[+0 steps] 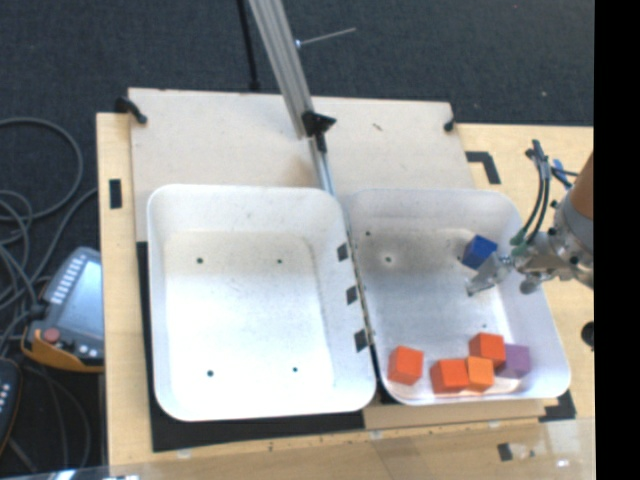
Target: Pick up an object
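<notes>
A blue block (480, 250) sits at the tip of my gripper (496, 271), over the right side of the right white bin (430, 203). The block touches or overlaps the gripper's grey end, and I cannot tell whether it is gripped or just lying beside it. Several orange blocks lie along the bin's front edge: one (405, 364) to the left, and a cluster (468, 372) further right. A purple block (517, 359) rests against that cluster in the front right corner. The arm comes in over the bin's right rim.
The left white bin (165, 268) stands beside the right one, and the two rims meet in the middle. A slanted metal pole (285, 58) rises from behind the bins. Cables and a handheld pendant (75, 303) lie on the floor at the left.
</notes>
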`<state>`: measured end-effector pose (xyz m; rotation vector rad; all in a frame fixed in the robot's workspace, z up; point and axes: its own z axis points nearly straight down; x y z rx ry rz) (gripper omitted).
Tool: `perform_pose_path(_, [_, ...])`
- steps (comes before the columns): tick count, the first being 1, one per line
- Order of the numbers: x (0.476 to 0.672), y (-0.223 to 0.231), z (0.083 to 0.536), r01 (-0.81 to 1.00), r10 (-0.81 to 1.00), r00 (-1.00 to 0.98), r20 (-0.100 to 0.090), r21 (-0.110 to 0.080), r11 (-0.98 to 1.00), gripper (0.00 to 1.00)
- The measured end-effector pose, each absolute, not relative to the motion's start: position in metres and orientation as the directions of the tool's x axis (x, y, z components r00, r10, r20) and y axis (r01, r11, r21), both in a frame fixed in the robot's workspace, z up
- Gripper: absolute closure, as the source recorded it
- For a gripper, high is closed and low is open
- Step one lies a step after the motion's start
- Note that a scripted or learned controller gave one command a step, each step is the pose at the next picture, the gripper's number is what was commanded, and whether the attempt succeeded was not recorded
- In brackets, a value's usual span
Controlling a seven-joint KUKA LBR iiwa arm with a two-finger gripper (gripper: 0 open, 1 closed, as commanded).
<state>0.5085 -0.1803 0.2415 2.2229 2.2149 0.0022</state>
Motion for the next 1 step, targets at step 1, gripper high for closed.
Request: perform_pose_path(1, [0.4860,-0.2005,0.0957,1.000,1.000,0.003,-0.003,0.004,-0.003,0.00])
